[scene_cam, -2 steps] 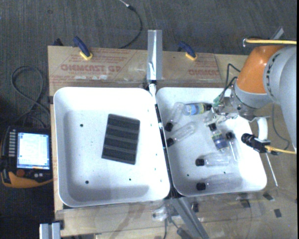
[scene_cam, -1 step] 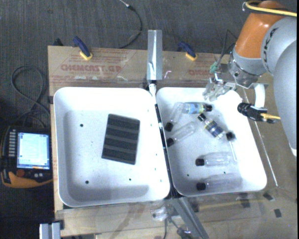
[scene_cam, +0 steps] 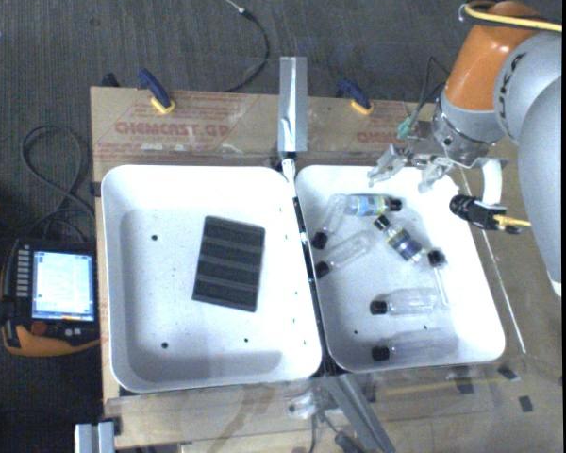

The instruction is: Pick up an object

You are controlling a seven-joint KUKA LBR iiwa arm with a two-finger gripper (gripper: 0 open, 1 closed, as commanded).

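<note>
Gripper (scene_cam: 410, 165) was seen spread wide with nothing held; clear bottles (scene_cam: 363, 205) were left lying just below it in the right bin (scene_cam: 491, 333); pickup wasn't started yet, looked like.

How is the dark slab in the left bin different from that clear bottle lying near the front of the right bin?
The dark slab is flat, rectangular and opaque, with ridges across it; the clear bottle is rounded, see-through and has a black cap. The slab looks much larger than the bottle. The slab lies by itself in the left bin, while the bottle shares the right bin with several similar bottles. Both lie flat on a white bin floor.
</note>
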